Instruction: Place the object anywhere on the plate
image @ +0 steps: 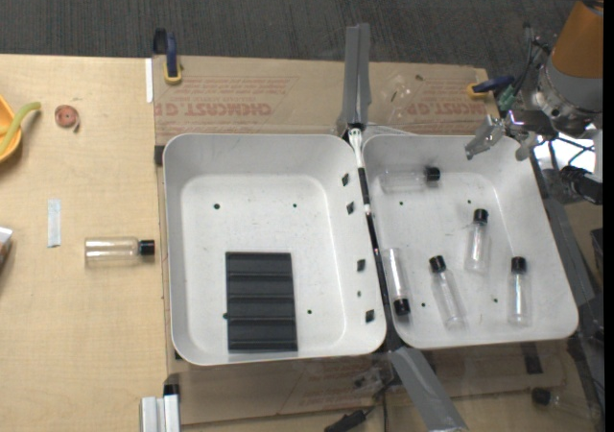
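Observation:
A black ridged plate (259,301) lies flat in the left bin (192,180), toward its front. The right bin (547,324) holds several clear vials with black caps: one lying near the back (408,179), one against the left wall (394,276), and three more in the middle and right (477,240) (444,292) (518,291). My gripper (502,140) hangs over the right bin's back right corner, above the vials and apart from them. It is open with nothing between its fingers. The orange band (583,41) of the arm shows above it.
On the wooden bench left of the bins lie another clear vial (115,248), a white strip (54,224), a small red disc (65,115) and a yellow object (10,128). A grey divider bar (357,75) stands between the bins at the back.

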### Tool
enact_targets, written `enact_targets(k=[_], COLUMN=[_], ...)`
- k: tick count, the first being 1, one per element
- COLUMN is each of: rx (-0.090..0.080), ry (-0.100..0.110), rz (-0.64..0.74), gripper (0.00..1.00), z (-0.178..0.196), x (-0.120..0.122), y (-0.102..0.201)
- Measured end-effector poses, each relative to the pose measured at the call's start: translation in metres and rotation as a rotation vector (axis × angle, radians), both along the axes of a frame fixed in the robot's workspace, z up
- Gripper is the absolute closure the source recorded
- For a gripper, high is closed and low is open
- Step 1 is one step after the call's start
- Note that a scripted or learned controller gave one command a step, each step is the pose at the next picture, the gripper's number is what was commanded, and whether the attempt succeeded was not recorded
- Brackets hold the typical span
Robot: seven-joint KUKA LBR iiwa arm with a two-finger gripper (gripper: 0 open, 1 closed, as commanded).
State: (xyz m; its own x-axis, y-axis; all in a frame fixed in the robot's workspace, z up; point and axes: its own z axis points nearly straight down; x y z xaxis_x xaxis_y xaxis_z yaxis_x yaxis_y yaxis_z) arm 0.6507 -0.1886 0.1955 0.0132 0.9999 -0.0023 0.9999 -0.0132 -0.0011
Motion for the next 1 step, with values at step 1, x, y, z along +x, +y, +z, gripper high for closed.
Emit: enact_targets(k=[1], rx=[0.0], ry=[-0.001], rz=[0.156], gripper=[0.0], z=[0.0831], x=[0.0047], y=[-0.029])
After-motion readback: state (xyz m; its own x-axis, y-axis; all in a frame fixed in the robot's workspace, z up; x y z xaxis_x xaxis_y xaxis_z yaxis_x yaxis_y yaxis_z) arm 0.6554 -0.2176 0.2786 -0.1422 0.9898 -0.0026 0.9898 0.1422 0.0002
